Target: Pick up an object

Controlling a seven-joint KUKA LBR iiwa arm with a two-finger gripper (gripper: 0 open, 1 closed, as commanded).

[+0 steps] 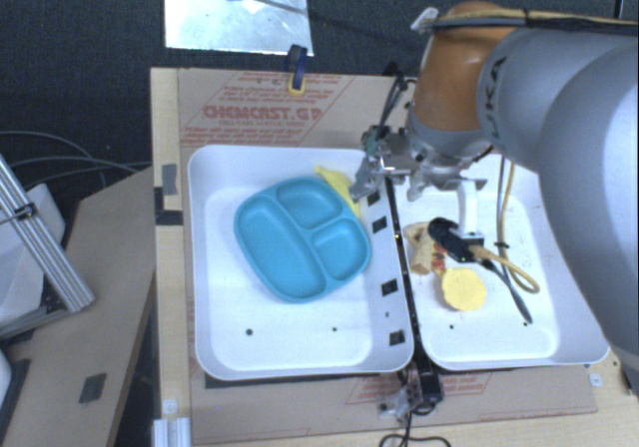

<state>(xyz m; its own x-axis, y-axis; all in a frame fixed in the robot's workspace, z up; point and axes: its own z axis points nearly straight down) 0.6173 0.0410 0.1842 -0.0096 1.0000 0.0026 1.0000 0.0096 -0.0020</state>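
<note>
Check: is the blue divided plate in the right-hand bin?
No, the blue divided plate lies in the bin on the view's left.

Single fixed camera above brown board-topped bench (250,106), slanted downward, moderate range; frames shallow white left bin (215,265) and shallow white right bin (524,335).

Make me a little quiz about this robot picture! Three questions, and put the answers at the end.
1. True or false: the blue plate has three compartments.
2. What colour is the small thing peeking out behind the plate's far edge? A red, B yellow, C green.
3. Fill the gap: the round yellow disc lies in the bin on the picture's ____ side.
Key: 1 true; 2 B; 3 right.
</note>
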